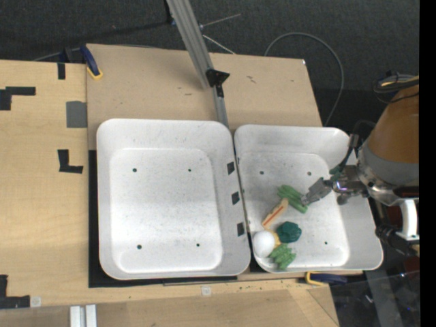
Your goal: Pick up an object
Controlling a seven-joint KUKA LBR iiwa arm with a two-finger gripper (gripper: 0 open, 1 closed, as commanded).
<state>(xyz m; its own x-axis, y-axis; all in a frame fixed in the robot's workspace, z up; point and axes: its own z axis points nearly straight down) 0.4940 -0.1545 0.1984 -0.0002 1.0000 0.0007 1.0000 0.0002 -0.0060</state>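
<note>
The right bin holds a small cluster of objects near its front left. A light green elongated piece lies tilted in the middle, with a thin orange stick just below it. A dark green rounded lump sits beside a white ball, and a light green ridged piece lies at the front wall. My gripper reaches in from the right, low over the bin, its tip right next to the elongated green piece. Nothing visibly hangs from it.
The left bin sits beside the right one, joined at a dark-clipped seam. A grey metal pole slants in from the top to the bins' rear junction. The arm's orange band stands over the right bin's right edge.
</note>
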